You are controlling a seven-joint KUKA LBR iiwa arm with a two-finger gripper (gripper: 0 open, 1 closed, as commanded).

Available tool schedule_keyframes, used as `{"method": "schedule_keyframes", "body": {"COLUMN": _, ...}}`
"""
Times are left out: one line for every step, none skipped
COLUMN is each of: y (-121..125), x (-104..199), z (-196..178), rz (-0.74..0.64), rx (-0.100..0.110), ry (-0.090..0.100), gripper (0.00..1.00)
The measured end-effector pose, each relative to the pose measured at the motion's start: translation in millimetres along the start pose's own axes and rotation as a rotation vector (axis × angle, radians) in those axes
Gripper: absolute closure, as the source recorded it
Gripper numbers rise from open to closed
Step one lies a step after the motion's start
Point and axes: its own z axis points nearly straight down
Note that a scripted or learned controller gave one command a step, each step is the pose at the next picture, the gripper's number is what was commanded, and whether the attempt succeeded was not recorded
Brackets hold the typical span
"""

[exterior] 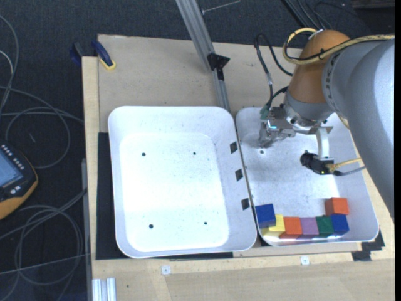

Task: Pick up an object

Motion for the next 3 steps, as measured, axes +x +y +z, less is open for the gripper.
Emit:
{"method": "schedule_keyframes", "body": {"y": -5.0, "x": -12.4, "z": -107.8, "rz": 0.000, "rx": -0.019, "ry": -0.003, "gripper": 1.00}}
{"method": "schedule_keyframes", "body": {"y": 34.4, "x": -25.8, "z": -0.8, "rz": -0.001, "rx": -0.004, "ry": -0.001, "gripper": 1.00}}
{"method": "schedule_keyframes", "body": {"y": -5.0, "x": -11.8, "z": -140.3, "rz": -0.002, "rx": -0.018, "ry": -0.002, "gripper": 1.00}}
